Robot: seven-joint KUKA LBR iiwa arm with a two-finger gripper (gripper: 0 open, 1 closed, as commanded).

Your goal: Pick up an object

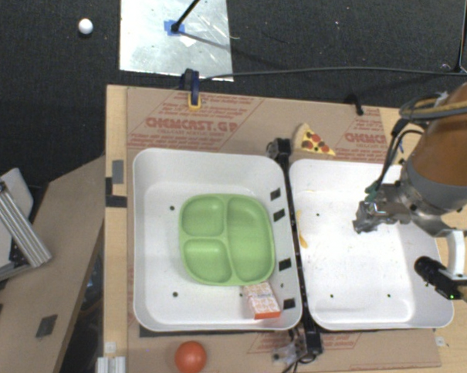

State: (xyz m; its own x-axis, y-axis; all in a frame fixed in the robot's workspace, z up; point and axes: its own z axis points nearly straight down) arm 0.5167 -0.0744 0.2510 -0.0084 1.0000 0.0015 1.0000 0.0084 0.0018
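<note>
Candidate objects, nearest reach first. You have a small red-and-white carton (261,301) lying at the near edge of the left bin (150,240), just beside the near right corner of a green divided plate (226,239) that sits in the middle of that bin. A pizza-slice toy (314,140) rests on the cardboard sheet (221,123) just beyond the far rims, where the two bins meet. An orange-red ball (190,357) lies on the cardboard near the left bin's near rim, outside it. A small white ball (86,26) sits well apart on the dark surface at far left.

The gripper (367,215) hangs over the far right part of the right bin (352,303), with no object below it or between its fingers; from this angle you cannot tell whether the fingers are spread or pressed together.

Risks, as judged from here:
- A descent at the present spot would likely close on bare bin floor, since every candidate lies well to the left.
- The carton lies close to the bin wall and the plate; fingers could strike either and push the carton aside.
- The plate is wide and shallow, probably hard to pinch.
- The balls may roll away at a touch.
</note>
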